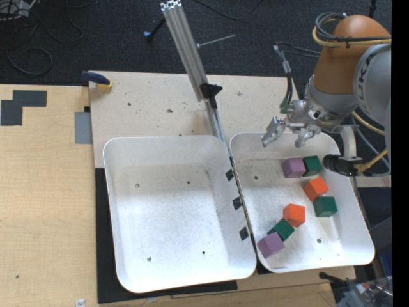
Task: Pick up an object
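the end effector (pixel 289 135) hangs over the far rim of the right bin (pixel 358 251), its fingers (pixel 271 135) spread apart, released, with nothing between them. it touches no block; the nearest ones lie just in front of it on the bin floor. the grey arm with its orange band (pixel 345 50) comes in from the right above it.

the blocks all lie in the right bin. a purple block (pixel 293 167) and a green block (pixel 312 165) sit touching side by side near the far end. just below them is an orange block (pixel 315 188), and beside that, toward the right wall, a second green block (pixel 325 206). nearer the front, a second orange block (pixel 294 214) rests against a third green block (pixel 282 229), which in turn touches a second purple block (pixel 270 244) close to the bin's left wall.

the left bin (pixel 128 165) sits alongside, its wall touching the right bin's. both rest on the desk (pixel 147 101). a slanted aluminium bar (pixel 185 43) rises from between the bins toward the top of the view, and a small blue and yellow clamp (pixel 96 79) lies at the desk's far left corner.
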Controlling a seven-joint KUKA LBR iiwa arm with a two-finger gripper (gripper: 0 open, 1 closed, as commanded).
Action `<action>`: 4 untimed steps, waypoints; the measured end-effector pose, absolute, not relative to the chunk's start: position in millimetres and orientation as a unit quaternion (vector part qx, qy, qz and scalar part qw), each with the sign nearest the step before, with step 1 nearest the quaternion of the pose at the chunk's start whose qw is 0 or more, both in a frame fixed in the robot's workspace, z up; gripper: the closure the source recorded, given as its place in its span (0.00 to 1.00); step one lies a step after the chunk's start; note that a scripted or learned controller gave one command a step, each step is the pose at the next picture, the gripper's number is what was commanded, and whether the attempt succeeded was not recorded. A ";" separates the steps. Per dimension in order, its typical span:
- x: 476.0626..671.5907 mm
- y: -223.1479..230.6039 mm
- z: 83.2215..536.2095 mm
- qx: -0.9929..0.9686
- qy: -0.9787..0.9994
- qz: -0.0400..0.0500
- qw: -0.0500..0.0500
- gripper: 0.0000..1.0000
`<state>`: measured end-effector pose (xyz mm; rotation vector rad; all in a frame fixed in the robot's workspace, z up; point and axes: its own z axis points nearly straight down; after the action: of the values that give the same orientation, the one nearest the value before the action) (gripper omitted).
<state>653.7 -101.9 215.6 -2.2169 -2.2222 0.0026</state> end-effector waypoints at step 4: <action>634.4 -97.1 91.0 -0.708 -0.706 0.001 0.001 0.00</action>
<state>634.4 -97.1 91.0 -2.2237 -2.2178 0.0025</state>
